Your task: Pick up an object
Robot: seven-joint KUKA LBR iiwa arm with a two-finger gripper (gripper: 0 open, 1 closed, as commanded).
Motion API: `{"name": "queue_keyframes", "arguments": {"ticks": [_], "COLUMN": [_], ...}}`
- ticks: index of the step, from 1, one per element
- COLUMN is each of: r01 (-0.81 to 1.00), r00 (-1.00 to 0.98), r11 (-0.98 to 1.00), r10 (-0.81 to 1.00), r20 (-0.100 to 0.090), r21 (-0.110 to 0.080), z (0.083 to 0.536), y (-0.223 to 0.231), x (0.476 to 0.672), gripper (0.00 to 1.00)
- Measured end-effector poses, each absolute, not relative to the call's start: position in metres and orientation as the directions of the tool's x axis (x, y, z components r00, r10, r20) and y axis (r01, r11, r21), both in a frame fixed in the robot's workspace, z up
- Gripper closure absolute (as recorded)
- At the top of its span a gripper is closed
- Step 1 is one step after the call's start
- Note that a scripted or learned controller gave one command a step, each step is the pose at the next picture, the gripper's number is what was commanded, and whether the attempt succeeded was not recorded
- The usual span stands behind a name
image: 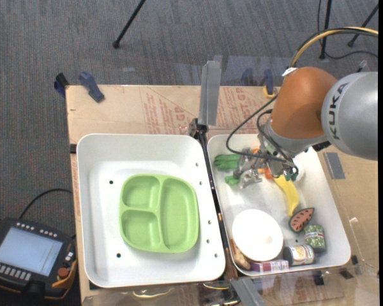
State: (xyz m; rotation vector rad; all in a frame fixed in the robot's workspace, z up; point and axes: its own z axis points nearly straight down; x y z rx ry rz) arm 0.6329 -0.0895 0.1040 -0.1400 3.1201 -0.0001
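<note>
Nearest the camera, below the claw (249,176), a small jar with a printed label (301,254) lies at the right bin's (329,199) front wall, its writing too small to read. I cannot tell if the claw is open or closed. A yellow plastic banana (288,193) lies just right of it, long axis running toward the front. Green plastic vegetables (226,162) lie just left. "KUKA" stands on the grey arm (345,116).

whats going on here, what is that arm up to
A grey KUKA arm has its gripper lowered into the right bin, over green toy items near the bin's back left corner. Whether it has grasped anything is unclear. A banana, white plate and small food items lie nearby. The left bin holds a green divided tray.
</note>
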Motion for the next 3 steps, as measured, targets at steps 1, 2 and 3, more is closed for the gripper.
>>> {"name": "queue_keyframes", "arguments": {"ticks": [1, 2, 3], "r01": [-0.19, -0.134, -0.235], "r00": [-0.982, -0.991, -0.972], "r11": [0.982, 0.991, 0.972], "r10": [-0.19, -0.134, -0.235], "r20": [-0.018, -0.002, -0.009], "r21": [-0.005, 0.003, -0.001], "z": [0.264, 0.253, 0.096], "y": [-0.089, -0.048, -0.086], "x": [0.648, 0.645, 0.63], "gripper": [1.0, 1.0, 1.0]}}
